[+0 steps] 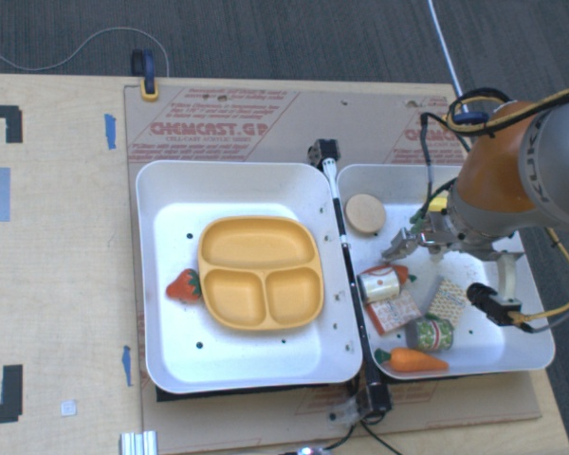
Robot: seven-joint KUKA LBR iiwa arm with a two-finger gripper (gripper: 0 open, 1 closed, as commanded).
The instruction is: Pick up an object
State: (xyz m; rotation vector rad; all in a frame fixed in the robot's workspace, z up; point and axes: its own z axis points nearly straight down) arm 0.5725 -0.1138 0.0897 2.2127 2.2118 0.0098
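Camera view: arm [512,173] bent over rt bin [536,354], hand [405,245] low.

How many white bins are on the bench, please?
2. The left bin holds a yellow divided plate; the right bin holds small items, with the gripper above it.

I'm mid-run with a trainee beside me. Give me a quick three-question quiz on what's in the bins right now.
1. True or false: the yellow divided tray lies in the right bin.
2. Which item lies nearest the front edge of the right bin? A) round wooden disc B) carrot C) green can
3. What red item lies against the tray's left side in the left bin?

Key: 1. False, it lies in the left bin. 2. B. 3. The strawberry.
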